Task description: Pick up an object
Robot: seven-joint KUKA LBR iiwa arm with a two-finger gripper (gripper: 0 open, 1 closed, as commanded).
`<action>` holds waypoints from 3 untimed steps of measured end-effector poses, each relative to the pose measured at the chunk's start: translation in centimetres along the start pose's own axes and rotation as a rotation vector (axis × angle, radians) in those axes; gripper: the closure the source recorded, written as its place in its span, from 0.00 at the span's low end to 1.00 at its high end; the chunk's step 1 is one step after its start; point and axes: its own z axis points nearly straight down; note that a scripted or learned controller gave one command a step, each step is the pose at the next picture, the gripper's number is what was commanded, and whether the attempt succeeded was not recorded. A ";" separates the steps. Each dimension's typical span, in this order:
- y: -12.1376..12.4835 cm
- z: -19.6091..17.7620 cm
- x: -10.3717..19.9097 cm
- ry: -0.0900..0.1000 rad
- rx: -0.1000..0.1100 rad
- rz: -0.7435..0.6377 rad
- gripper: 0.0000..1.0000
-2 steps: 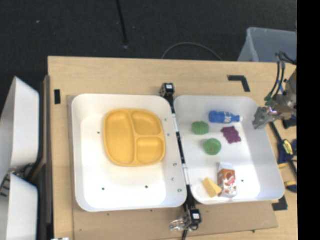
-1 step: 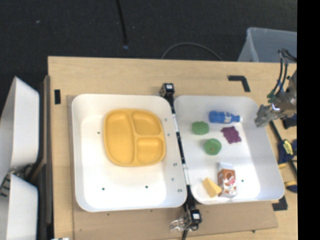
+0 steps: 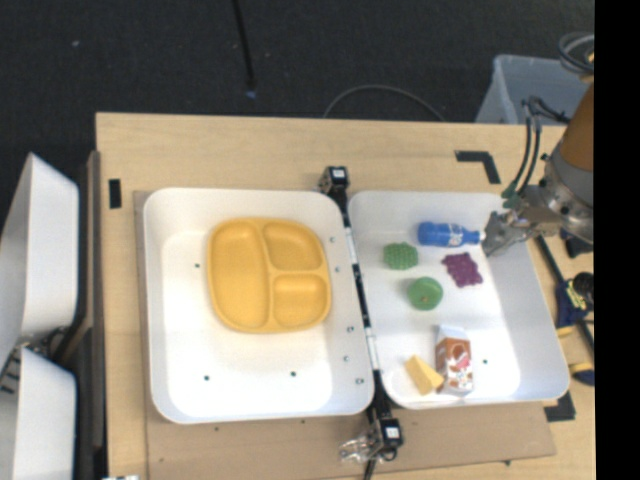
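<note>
White plastic walls frame two shallow bins; the left bin [image 3: 170, 368] carries a yellow three-compartment plastic tray [image 3: 268, 273], and the right bin [image 3: 520, 368] holds the loose things the task can draw on. Near its far edge lies a blue bottle with a white cap [image 3: 448, 234], on its side. Below that sit a dark green knobbly ball [image 3: 401, 256], a purple lumpy piece [image 3: 462, 269] and a round green fruit-shaped toy [image 3: 424, 292]. Toward the near edge lie a yellow wedge [image 3: 423, 373] and a red-and-white carton [image 3: 455, 361], touching or nearly so.

The grey two-finger gripper [image 3: 497, 236] is low at the bottle's cap end, just beside it; nothing is visible between its tips, and whether it is spread or closed cannot be told.

As a judgement, the bottle is the likely target. Lying flat and round, it may roll or slide from a closing pinch, especially one taken at the narrow cap. An off-centre approach could also push it toward the purple piece.
</note>
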 end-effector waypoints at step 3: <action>3.2 3.0 16.0 0.002 0.002 -0.002 1.00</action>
